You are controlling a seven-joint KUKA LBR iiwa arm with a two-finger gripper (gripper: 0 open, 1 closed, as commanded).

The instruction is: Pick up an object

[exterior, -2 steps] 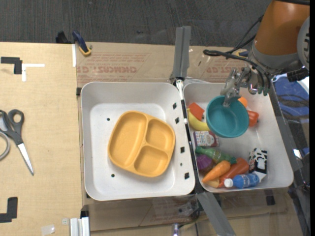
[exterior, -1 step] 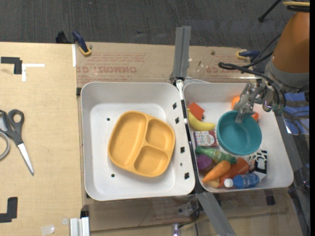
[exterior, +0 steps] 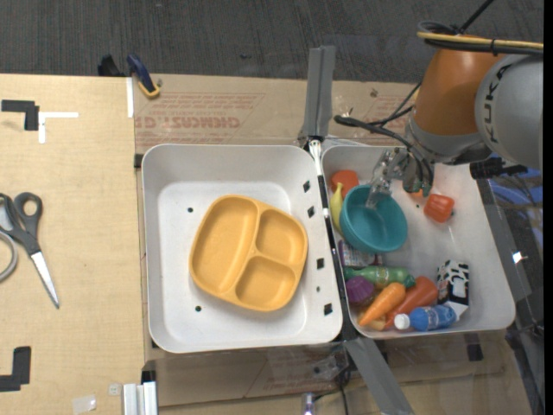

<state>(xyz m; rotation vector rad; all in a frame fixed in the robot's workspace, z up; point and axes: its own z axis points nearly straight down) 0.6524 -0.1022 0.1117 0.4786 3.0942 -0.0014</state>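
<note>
Bench, far left: scissors (exterior: 30, 240), grey handles, lying flat on the wooden surface.

Left bin (exterior: 164, 318): one yellow divided plate (exterior: 249, 252), three compartments, lying flat near the centre.

Right bin (exterior: 484, 309), left part: teal bowl (exterior: 373, 220), tilted, with a yellow banana (exterior: 335, 204) just beside its left rim and a red-orange round item (exterior: 344, 181) above that.

Near edge: green item (exterior: 380, 275), purple item (exterior: 359, 290), two carrots (exterior: 393, 301), blue bottle (exterior: 429, 318) with white cap, black-and-white cow-patterned item (exterior: 453, 282).

Upper right of the bin: small orange cup (exterior: 439, 207) on its side.

Gripper (exterior: 380, 184): hanging over the bowl's upper rim, fingers reaching down into the bowl; whether they are spread or closed, or grip anything, cannot be told.
</note>
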